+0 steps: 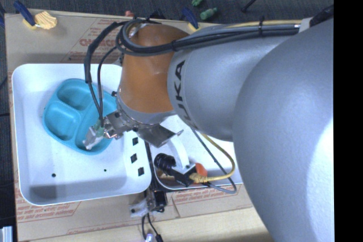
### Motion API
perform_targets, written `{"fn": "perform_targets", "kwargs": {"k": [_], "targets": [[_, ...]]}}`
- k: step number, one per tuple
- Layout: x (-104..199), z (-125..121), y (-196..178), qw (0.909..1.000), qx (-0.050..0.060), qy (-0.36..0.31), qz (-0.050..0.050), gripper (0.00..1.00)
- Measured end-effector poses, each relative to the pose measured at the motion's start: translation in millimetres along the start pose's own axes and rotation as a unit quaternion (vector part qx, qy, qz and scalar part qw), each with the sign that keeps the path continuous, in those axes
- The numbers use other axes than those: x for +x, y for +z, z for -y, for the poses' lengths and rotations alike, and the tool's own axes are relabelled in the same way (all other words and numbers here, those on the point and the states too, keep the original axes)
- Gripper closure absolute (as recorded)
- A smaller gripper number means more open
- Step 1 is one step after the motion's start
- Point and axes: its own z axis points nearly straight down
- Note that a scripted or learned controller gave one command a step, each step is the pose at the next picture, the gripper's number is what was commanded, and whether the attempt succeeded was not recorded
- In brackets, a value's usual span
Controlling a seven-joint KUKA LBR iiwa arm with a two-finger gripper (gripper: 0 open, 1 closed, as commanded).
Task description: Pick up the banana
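Right bin (170,178) largely behind arm (249,93)

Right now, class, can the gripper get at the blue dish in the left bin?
Probably yes: the gripper sits over the blue dish at its edge in the left bin, and nothing seems to lie between them.

I see smooth, glossy white plastic on the bin (34,122) and the same sheen on the blue divided dish (71,113). The arm's grey shell (272,93) looks satin-smooth, the worktop (74,37) matt cardboard-brown.
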Motion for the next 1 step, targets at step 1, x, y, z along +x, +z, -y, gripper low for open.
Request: {"fn": "perform_targets", "kwargs": {"k": [1], "targets": [[0.8,-0.4,-9.7,1.0000,0.002,-0.004,0.000,1.00]]}}
